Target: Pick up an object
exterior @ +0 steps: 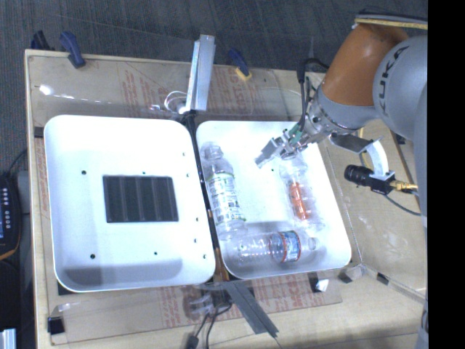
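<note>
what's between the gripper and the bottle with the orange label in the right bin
Nothing visible. The gripper hangs just above the upper end of the bottle with the orange label in the right bin; the other two bottles lie off to the left and below.

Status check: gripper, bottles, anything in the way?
Gripper over right bin, nothing between fingers. Three bottles lying in bin: left, front, orange-label nearest gripper. Nothing blocking.

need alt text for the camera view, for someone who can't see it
A grey robot arm's gripper hovers over the right white bin, which holds three clear plastic bottles: one with an orange label, one along the left wall, one lying across the front. The left white bin holds a dark ribbed rectangular panel.
</note>
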Controlling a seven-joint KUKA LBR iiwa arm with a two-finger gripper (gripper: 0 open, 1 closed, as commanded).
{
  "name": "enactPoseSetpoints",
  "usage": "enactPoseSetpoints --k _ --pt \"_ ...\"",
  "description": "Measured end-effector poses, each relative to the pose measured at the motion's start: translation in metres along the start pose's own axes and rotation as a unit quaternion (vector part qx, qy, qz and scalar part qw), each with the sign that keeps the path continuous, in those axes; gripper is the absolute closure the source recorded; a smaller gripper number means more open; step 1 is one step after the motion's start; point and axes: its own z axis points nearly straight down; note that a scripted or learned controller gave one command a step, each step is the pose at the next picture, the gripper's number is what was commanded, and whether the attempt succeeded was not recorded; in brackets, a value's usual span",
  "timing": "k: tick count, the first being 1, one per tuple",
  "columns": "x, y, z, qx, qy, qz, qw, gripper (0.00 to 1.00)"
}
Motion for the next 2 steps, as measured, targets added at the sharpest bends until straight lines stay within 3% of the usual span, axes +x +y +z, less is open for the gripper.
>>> enactPoseSetpoints --k 1,2 --pt "-0.0161 0.015 0.0348 0.0 0.0 -0.1 0.995 0.0" --pt "-0.0162 0.0149 0.0348 0.0 0.0 -0.1 0.995 0.0"
